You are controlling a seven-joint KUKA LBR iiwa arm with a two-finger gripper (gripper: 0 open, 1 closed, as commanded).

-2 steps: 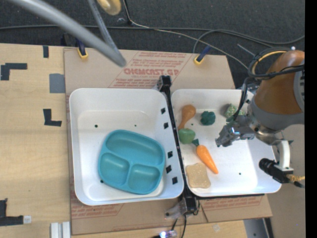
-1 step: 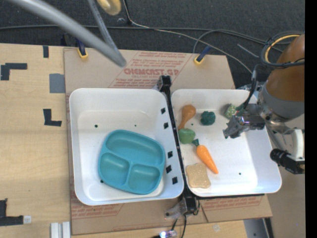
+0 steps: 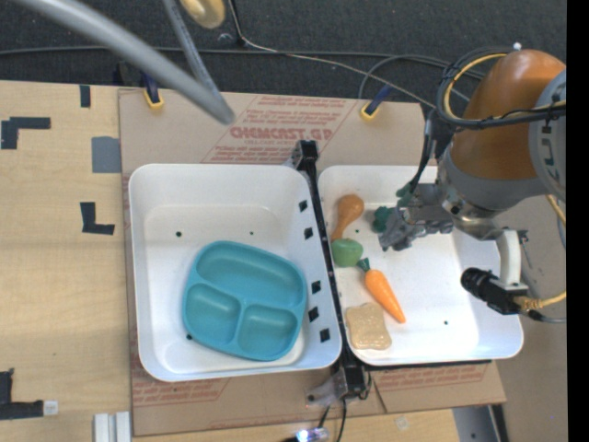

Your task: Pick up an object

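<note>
The right bin (image 3: 479, 339) holds an orange carrot (image 3: 384, 295), a green piece (image 3: 347, 251), a tan-orange pear-shaped piece (image 3: 347, 212) and a beige slice of bread (image 3: 368, 327). My gripper (image 3: 394, 231) hangs low over this bin, a little right of the green piece and above the carrot's top. A small dark green thing (image 3: 381, 216) shows right at the gripper's left side; whether it is held is unclear. The arm's orange band (image 3: 502, 109) is above the bin's right half.
The left bin (image 3: 152, 201) contains a teal divided tray (image 3: 244, 299). A black divider (image 3: 316, 247) runs between the bins. Cables (image 3: 396, 67) loop behind the bench, and a grey pole (image 3: 120, 35) crosses the upper left.
</note>
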